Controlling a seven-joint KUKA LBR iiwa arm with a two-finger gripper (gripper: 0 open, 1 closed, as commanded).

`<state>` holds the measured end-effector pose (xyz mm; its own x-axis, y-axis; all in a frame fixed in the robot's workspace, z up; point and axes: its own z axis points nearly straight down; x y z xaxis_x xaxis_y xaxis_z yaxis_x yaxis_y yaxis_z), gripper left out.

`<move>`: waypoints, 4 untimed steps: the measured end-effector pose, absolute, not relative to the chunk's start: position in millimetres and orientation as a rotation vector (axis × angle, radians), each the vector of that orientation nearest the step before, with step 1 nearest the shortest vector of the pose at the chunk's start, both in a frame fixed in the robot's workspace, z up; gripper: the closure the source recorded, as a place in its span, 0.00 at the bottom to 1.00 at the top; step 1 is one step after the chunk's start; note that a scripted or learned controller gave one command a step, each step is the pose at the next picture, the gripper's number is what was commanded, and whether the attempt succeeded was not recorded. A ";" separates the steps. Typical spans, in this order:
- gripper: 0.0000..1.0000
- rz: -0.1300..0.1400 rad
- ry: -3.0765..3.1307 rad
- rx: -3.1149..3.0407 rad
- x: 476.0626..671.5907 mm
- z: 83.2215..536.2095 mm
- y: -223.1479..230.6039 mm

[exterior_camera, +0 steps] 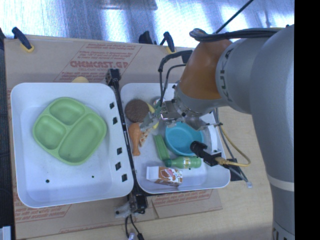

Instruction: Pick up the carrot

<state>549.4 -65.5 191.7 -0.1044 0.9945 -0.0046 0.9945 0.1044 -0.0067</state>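
The carrot [134, 138] is a short orange piece lying lengthwise against the left wall of the right bin [212, 181], just below a round brown disc [135, 110]. My gripper [154, 118] hangs low over the bin's upper middle, right of the disc and just above and to the right of the carrot's top end. It is close to the carrot, but I see nothing held in it. The grey arm with its orange band covers the bin's upper right part.
The right bin also holds a blue bowl [181, 138], a green stick-shaped item [161, 147], a green bottle [184, 162] lying flat and a small carton [164, 174]. In the left bin [25, 184] sits a green divided plate [70, 129].
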 end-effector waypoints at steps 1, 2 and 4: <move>0.00 0.007 -2.282 -2.158 552.2 191.5 15.5; 0.00 0.011 -2.336 -2.096 576.3 191.7 -41.9; 0.00 0.005 -2.241 -2.186 570.6 91.0 -99.0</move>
<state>570.6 -99.0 91.0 -0.0246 0.9997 0.0059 0.9996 0.0247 -0.0101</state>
